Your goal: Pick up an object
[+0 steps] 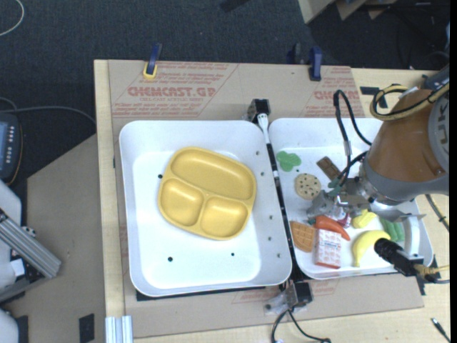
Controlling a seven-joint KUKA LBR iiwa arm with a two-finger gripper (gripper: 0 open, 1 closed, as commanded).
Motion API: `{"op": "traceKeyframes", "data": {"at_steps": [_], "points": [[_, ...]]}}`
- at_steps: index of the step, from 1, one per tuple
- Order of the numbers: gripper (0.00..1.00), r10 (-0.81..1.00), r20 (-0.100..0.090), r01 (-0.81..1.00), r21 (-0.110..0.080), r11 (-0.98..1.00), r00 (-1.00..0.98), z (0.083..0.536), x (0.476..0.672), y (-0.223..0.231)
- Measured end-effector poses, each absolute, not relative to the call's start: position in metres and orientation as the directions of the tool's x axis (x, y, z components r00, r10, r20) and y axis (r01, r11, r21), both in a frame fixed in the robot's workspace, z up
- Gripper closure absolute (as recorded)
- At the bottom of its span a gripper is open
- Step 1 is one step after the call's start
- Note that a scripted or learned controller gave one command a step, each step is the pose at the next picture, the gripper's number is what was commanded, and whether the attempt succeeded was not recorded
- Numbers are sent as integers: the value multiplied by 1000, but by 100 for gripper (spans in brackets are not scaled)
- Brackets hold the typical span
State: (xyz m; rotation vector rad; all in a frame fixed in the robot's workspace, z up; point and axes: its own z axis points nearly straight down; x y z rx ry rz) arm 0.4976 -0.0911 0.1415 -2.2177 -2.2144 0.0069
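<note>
Nearest you, at the front of the right bin [300, 266], lie a waffle piece [303, 236], a red-and-white packet [329, 249] and a banana [365, 244]. The gripper [337, 204] hangs just behind them over an orange carrot-like piece [331, 225] — its long axis runs left to right, directly below the tip — and you can't tell how the jaws stand. Farther back sits the cookie [308, 185] — then a green leaf [288, 161].

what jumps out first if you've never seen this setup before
The big yellow divided plate stands out first, lying alone in the left white bin. Next comes the grey and orange arm reaching in from the right, its gripper down among a clutter of small toy foods in the right bin: a cookie, a waffle, a banana and a green leaf-like piece.
</note>
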Motion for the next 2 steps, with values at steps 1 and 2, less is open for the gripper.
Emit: {"op": "traceKeyframes", "data": {"at_steps": [1,2], "points": [[0,1000,3,1000,3,-2,2,93,500,-90],[100,1000,-5,1000,13,-4,4,106,501,-93]]}}
